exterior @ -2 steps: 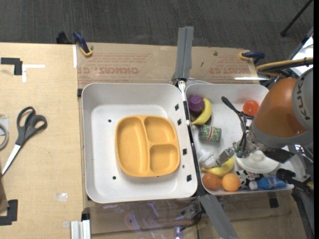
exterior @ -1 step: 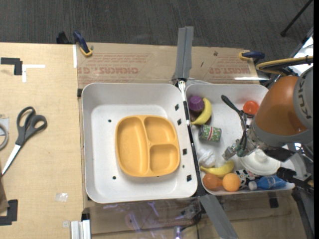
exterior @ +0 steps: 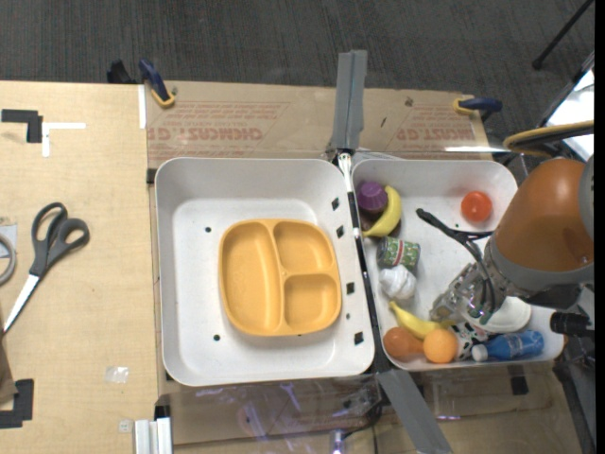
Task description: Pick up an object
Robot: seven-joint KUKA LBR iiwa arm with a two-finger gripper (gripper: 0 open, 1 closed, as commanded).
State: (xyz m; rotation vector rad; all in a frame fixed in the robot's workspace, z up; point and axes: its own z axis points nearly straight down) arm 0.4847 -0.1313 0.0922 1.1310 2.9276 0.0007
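My gripper (exterior: 460,301) hangs low over the near right part of the right bin (exterior: 430,172), just above a yellow banana (exterior: 412,319) and two orange fruits (exterior: 440,346). Its fingers are lost among the objects below it. Further back in that bin lie a second banana (exterior: 386,214), a purple item (exterior: 371,195), a red-orange ball (exterior: 476,205), a green and white can (exterior: 400,253), a white ball (exterior: 398,282) and a black utensil (exterior: 449,230). A blue and white bottle (exterior: 515,344) lies at the near right corner.
The left bin (exterior: 180,253) holds a yellow divided plate (exterior: 280,277). Scissors (exterior: 43,249) lie on the wooden bench at left. The arm's orange band (exterior: 548,220) covers the right bin's right side. Clamps and a cardboard sheet sit behind the bins.
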